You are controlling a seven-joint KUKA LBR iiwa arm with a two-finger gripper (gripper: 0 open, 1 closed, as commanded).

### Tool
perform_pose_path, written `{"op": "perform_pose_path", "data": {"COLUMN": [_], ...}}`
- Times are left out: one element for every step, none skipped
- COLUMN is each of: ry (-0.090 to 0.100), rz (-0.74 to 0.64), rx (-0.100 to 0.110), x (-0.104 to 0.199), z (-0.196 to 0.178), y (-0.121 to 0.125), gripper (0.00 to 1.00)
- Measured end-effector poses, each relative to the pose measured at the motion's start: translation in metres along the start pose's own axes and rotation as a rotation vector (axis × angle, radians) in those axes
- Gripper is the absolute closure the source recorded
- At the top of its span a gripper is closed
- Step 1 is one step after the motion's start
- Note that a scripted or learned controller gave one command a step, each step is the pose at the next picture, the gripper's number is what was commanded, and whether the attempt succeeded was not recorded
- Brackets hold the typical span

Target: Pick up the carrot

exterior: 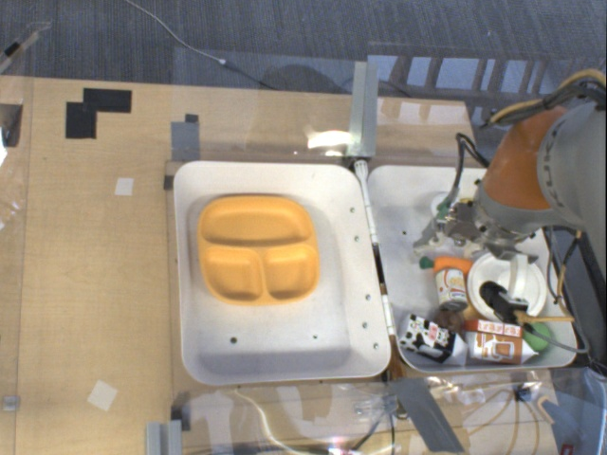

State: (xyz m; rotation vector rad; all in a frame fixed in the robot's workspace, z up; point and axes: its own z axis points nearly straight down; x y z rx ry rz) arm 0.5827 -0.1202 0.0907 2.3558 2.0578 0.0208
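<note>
The carrot [450, 265] appears as a short orange piece with a small green end on its left. It lies in the right bin [398, 207], near the middle. My gripper [442, 233] hangs just above and behind it, at the end of the grey arm with the orange band [517, 173]. Nothing shows between the gripper and the carrot, and the carrot rests on the clutter below.
Around the carrot are a small bottle [453, 294], a white bowl [509, 285], a black-and-white pack [427, 336], a red-and-white box [499, 342] and a green item [538, 339]. The left bin [190, 349] holds a yellow divided tray [256, 247].
</note>
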Motion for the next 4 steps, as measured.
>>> {"op": "perform_pose_path", "data": {"ry": [-0.001, -0.005, -0.004, -0.008], "rz": [0.196, 0.194, 0.443, 0.599], "rx": [0.001, -0.008, 0.007, 0.028], "x": [-0.035, -0.036, -0.025, -0.014], "z": [0.0, -0.013, -0.178, -0.012], "y": [-0.016, -0.013, 0.044, -0.056], "gripper": [0.0, 1.0, 1.0, 1.0]}}
